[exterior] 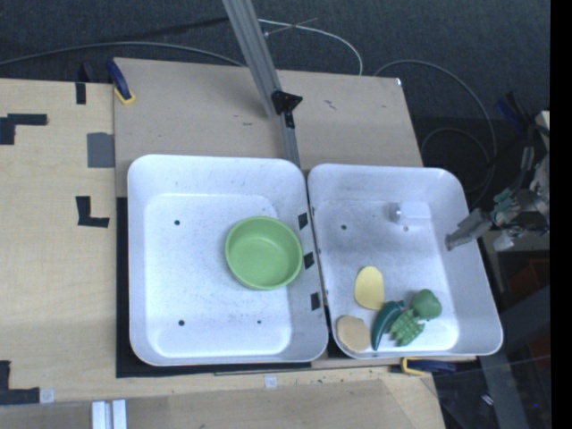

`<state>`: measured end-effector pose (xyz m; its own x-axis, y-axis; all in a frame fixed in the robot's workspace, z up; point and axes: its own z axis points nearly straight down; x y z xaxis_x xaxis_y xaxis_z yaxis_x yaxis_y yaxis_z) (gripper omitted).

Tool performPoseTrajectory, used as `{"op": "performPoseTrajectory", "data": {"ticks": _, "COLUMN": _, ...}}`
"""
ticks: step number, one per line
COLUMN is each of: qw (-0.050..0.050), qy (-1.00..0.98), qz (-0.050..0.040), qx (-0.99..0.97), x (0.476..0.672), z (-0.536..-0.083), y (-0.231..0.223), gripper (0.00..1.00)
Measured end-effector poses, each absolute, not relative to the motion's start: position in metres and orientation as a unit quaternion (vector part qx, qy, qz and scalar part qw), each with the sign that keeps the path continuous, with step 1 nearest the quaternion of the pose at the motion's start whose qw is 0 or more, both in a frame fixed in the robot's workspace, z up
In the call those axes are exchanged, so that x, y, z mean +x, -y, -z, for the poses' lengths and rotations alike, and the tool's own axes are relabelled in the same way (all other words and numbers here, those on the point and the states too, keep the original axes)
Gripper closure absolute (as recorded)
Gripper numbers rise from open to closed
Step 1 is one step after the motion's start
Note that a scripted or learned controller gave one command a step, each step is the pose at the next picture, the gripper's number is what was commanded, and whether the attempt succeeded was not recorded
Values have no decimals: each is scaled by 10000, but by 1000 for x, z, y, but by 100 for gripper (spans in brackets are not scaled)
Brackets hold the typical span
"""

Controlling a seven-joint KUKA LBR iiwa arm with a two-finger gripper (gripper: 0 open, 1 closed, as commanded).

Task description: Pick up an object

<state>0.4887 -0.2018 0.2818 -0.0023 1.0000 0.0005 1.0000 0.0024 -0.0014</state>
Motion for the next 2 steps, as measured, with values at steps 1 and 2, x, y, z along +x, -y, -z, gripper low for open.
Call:
{"op": "performPoseTrajectory", "data": {"ticks": 1, "qw": 5, "qy": 7079, "qz": -2, "qx": -7063, "x": 489, "z": -282, "y": 202, "gripper": 0}}
{"op": "performPoseTrajectory", "data": {"ticks": 2, "qw": 28, "qy": 7075, "qz": -18, "qx": -7067, "x": 498, "z": -226, "y": 201, "gripper": 0}}
